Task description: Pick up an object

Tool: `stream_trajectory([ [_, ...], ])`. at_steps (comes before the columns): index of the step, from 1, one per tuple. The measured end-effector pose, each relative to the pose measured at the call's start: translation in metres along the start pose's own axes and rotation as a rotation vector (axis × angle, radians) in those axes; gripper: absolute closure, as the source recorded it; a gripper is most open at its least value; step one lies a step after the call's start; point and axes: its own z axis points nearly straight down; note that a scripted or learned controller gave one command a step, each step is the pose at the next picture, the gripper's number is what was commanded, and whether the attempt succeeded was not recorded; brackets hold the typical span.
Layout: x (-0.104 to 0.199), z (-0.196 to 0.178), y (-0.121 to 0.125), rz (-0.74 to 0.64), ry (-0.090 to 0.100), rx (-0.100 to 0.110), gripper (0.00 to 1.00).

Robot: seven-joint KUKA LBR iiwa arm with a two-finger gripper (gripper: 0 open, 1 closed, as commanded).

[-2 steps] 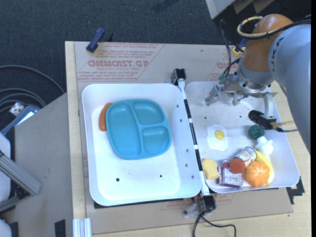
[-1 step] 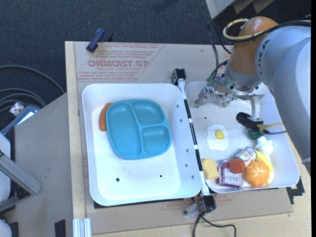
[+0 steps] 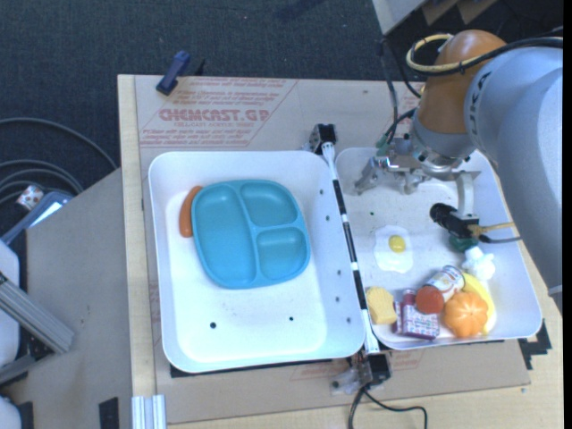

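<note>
Pincer (image 3: 409,175) hangs over the back end of the right bin (image 3: 420,217), up-screen of the egg (image 3: 393,249) w/ bare white floor between them. Can't tell if it's spread or pressed together, and nothing shows gripped in it. Grey arm (image 3: 527,141) w/ orange band (image 3: 458,79) comes in from the egg's upper right. Egg lies flat approx mid-bin, apart from the rest. Below it & slightly left is a yellow block (image 3: 382,306) by the bin's left wall. Below-right of the egg are a dark red packet (image 3: 416,322), a red ball (image 3: 430,299) touching it, and a small red-and-white can (image 3: 446,281) tilted against that bunch. Further right sits an orange fruit (image 3: 467,315), w/ a banana (image 3: 480,288) just behind it and a small white lump (image 3: 479,262) at the banana's top end. Well left of the egg, across the divider, the left bin (image 3: 179,329) holds a blue sectioned tray (image 3: 250,232). An orange sausage-like thing (image 3: 187,213) pokes out on the tray's side away from the egg. Far up-left of the egg, at the bench (image 3: 143,132) corner outside both bins, lies a small blue item (image 3: 173,72).
</note>
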Motion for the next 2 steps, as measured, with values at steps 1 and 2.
stream_trajectory([
  [1, 0.0028, -0.0001, 0.0000, -0.001, 0.000, 0.001, 0.00],
  [2, 0.0036, -0.0001, 0.0000, 0.000, 0.000, 0.001, 0.00],
])
